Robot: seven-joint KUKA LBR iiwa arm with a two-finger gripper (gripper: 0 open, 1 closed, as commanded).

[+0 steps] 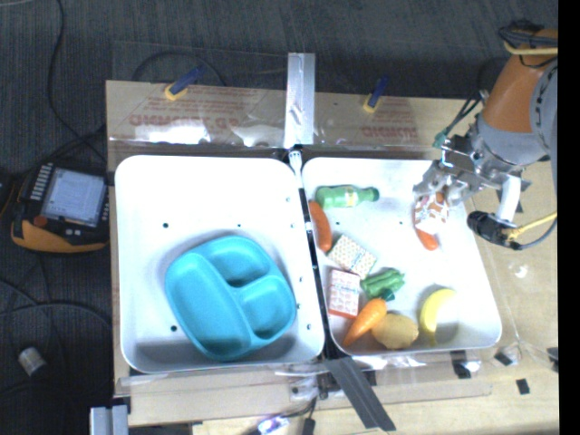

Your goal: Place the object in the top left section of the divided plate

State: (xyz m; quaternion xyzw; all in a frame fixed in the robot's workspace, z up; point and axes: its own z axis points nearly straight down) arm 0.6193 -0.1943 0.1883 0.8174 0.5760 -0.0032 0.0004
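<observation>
Overhead, the pincer [433, 208] hangs over the upper right part of the right bin [471, 270], near its right wall, closed on a small orange and white object [429, 220] that shows between its fingers. Well to the pincer's left, across the rim where the bins meet, the blue divided plate [229, 293] lies in the left bin [145, 198], with bare white floor around it on the top and left sides. Just left of the pincer lies a green bottle [345, 195], with open floor between them. Below the pincer, toward the bin's near edge, sit a banana [436, 310], a potato [395, 331], a carrot [364, 319], a green vegetable [381, 283] and two small boxes [348, 268].
</observation>
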